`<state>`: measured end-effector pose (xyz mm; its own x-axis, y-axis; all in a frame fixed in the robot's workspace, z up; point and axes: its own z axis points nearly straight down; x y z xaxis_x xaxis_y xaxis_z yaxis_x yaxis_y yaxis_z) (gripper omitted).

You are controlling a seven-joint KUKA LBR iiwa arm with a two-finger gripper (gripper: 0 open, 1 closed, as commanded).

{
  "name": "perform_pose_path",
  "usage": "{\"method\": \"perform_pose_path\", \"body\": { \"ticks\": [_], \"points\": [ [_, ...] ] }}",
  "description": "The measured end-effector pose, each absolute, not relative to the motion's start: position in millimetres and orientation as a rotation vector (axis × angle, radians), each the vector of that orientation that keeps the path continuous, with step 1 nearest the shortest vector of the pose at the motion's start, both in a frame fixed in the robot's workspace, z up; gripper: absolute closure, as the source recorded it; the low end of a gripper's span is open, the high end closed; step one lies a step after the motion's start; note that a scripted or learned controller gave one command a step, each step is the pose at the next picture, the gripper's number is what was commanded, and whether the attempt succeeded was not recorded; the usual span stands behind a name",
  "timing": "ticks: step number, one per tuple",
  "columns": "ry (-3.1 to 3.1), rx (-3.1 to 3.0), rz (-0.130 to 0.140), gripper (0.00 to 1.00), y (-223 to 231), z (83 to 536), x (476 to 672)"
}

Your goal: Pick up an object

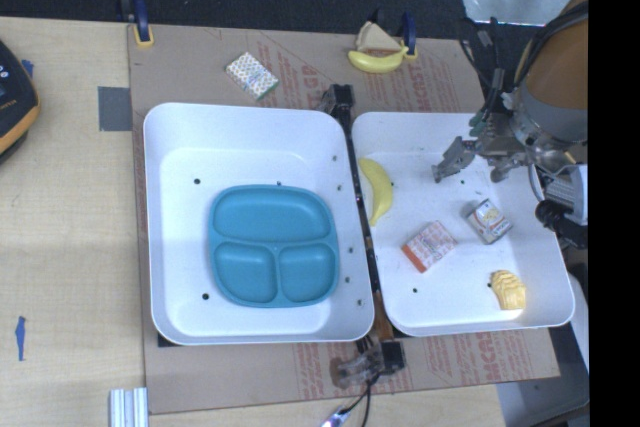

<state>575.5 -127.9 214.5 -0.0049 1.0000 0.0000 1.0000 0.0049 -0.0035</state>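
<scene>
Lying in the right bin [560, 315], you have four loose things: a yellow banana [377, 188] curved against the bin's left wall, a red-and-white packet [429, 246] near the middle, a small grey box [487, 221] just right of the packet, and a lumpy yellow piece [509, 290] toward the bin's near right corner. The end effector [468, 159] hangs over the far part of that bin, its fingers spread apart with nothing between them; the grey box sits nearest it, just below, and the banana lies off to its left. The left bin [170, 215] holds a blue divided tray [272, 245]. Beyond the right bin, on the tabletop [60, 215], you see a second banana [376, 61] and a small patterned packet [251, 75].
</scene>
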Motion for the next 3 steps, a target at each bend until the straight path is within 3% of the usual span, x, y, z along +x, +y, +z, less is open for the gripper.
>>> {"method": "perform_pose_path", "body": {
  "ticks": [1,2,3],
  "points": [
    [-2.225,-2.213,0.006,0.0,-108,91,547.6],
    [-2.225,-2.213,0.005,0.0,-107,91,498.5],
    [-2.227,-2.213,0.003,0.0,-92,92,531.3]
  ]
}}
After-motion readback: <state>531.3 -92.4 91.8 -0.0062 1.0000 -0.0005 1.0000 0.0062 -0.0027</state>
